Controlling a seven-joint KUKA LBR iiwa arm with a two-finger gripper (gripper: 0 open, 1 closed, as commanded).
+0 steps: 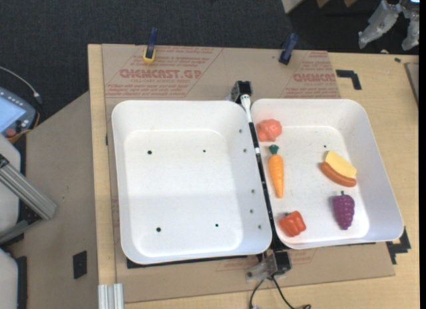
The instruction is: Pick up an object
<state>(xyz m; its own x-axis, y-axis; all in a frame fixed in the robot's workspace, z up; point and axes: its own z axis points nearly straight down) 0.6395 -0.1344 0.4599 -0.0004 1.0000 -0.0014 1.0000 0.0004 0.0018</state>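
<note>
This is looking like a robotics lab or test cell: two shallow white bins [180, 181] are sitting side by side on a brown protective-papered board [219, 68] that is being held down by blue clamps [152, 44] at its far edge. Plastic toy foods, such as a carrot [276, 174] and a bunch of grapes [343, 210], are lying in the right bin [373, 141] as test pieces, while dark carpet [80, 8] and bare equipment are showing around the bench.
</note>
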